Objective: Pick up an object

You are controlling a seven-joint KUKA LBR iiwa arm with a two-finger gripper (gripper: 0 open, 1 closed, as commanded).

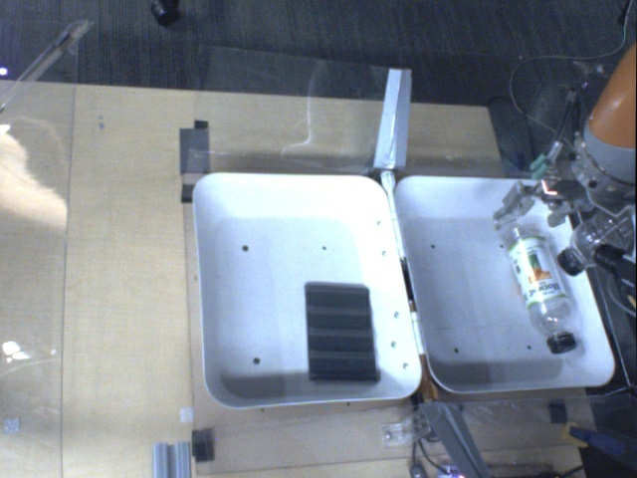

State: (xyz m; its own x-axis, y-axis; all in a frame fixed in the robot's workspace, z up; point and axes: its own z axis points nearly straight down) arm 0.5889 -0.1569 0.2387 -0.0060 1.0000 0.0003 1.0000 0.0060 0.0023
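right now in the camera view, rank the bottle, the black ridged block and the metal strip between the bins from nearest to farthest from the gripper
From the gripper:
1. Bottle, in the right bin, just below the gripper.
2. Metal strip, behind the bins where they meet.
3. Black ridged block, in the left bin, near its front.

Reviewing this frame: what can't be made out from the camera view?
- Gripper: too small and cluttered with cables to tell its finger state, or whether it touches the bottle.
- Bottle label: print too small to read.
- Arm: cut off by the right edge above the orange band.
- Black ridged block in the left bin: what it is, from its dark, low-detail surface.
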